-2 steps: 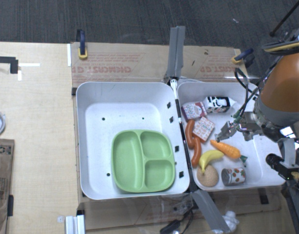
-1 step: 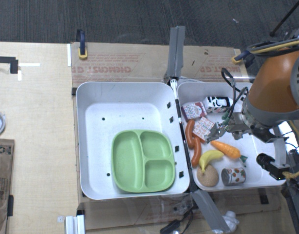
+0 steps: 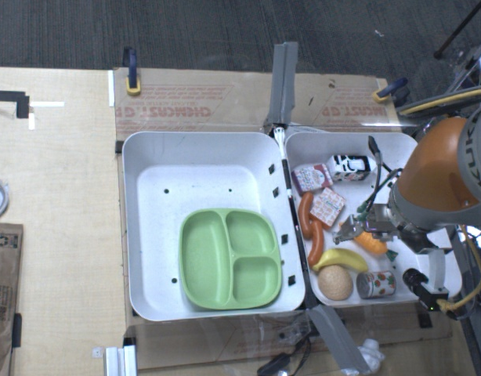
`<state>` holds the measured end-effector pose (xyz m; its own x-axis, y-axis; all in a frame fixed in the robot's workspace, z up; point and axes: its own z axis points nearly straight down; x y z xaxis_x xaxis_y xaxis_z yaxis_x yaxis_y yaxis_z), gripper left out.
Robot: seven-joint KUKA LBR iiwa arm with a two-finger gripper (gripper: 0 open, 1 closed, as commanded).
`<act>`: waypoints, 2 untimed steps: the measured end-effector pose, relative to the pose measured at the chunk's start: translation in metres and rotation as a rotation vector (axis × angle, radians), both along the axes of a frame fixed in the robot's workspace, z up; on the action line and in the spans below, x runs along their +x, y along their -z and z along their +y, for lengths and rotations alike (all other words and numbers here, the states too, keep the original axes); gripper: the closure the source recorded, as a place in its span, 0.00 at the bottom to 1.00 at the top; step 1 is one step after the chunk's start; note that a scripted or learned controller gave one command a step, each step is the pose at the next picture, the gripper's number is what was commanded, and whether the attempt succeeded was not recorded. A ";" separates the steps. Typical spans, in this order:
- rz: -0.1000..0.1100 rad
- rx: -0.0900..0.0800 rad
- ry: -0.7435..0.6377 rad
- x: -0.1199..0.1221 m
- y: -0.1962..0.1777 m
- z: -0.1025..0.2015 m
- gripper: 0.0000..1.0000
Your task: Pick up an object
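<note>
Camera view has the grey two-finger gripper [image 3: 356,229] low in the right white bin [image 3: 297,149], reaching in from the right so the arm clears the bin wall; whether it is apart or together I cannot tell. It sits just left of the small orange carrot-like piece [image 3: 371,244], which looks like the target and lies uncaught. Just below the carrot piece lies a yellow plastic banana [image 3: 340,258], then a tan round ball [image 3: 334,282] and a printed small can [image 3: 379,283]. Left of it lie a red sausage-shaped toy [image 3: 309,224] and a pink printed packet [image 3: 328,206]. Far left of it, a green divided plate [image 3: 231,258] rests in the left white bin [image 3: 146,210], likely the drop side.
</note>
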<state>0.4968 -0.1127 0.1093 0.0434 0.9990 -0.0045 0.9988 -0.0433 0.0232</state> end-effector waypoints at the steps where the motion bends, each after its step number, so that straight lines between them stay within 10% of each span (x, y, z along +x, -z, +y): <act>1: 0.025 0.004 -0.151 0.009 0.018 -0.041 0.00; 2: 0.025 0.004 -0.148 0.009 0.009 -0.041 1.00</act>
<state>0.5057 -0.1538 0.0999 -0.1043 0.9945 0.0001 0.9945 0.1043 -0.0021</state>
